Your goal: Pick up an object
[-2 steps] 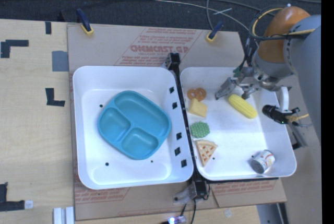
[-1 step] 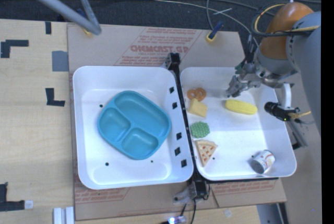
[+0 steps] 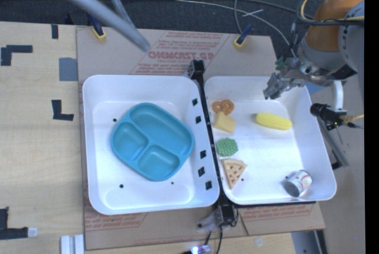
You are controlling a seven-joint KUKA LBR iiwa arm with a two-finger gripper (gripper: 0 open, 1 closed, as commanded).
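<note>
Upper right of frame: gripper (image 3: 273,90) hangs over the far edge of the right bin (image 3: 314,146); jaw state cannot be told, nothing visibly held. No pick made yet. Candidates lie in that bin: yellow corn (image 3: 273,122) nearest, then cheese wedge (image 3: 224,123), pretzel (image 3: 223,107), can (image 3: 297,183) at lower right.

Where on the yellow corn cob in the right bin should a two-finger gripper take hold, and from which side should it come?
Probably across the middle of the yellow corn cob, coming straight down from above. It lies flat on the right bin floor, long axis roughly left to right, so fingers closing across its narrow width should fit. Open floor surrounds it, and the gripper hovers just above-left.
</note>
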